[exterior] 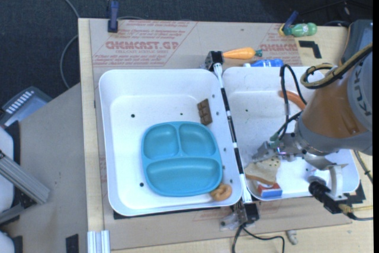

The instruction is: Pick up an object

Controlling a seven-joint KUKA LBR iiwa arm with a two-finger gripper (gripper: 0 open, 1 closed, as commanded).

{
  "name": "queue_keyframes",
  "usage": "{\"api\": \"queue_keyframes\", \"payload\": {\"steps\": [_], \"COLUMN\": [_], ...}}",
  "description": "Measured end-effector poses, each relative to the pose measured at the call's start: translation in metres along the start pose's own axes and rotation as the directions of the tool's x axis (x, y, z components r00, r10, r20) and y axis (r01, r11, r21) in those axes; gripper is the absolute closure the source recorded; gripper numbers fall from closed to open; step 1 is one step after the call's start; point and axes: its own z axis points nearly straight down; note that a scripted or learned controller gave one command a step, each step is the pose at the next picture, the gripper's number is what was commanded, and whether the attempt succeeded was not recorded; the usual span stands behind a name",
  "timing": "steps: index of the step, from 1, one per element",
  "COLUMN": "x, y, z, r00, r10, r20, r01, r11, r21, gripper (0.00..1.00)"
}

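Camera view, end effector (266, 153) low in right bin (251, 101), just above toast slice (265, 172), opening cannot be told

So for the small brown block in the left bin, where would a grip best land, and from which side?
Probably from straight above, fingers closing across the narrow width of the brown block. It lies flat on the left bin floor, apart from the blue divided plate. The bin's divider wall stands close on its right, so a sideways approach looks cramped.
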Motion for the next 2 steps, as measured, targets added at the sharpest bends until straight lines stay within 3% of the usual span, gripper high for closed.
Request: {"api": "queue_keyframes", "payload": {"steps": [1, 2], "x": [0.007, -0.009], "y": [0.07, 0.0], "z": [0.013, 0.013], "r00": [1.0, 1.0], "r10": [-0.002, 0.001], "r20": [0.0, 0.001], "r01": [0.002, -0.001], "r11": [1.0, 1.0], "r21": [-0.002, -0.001], "gripper": [0.0, 0.0]}}
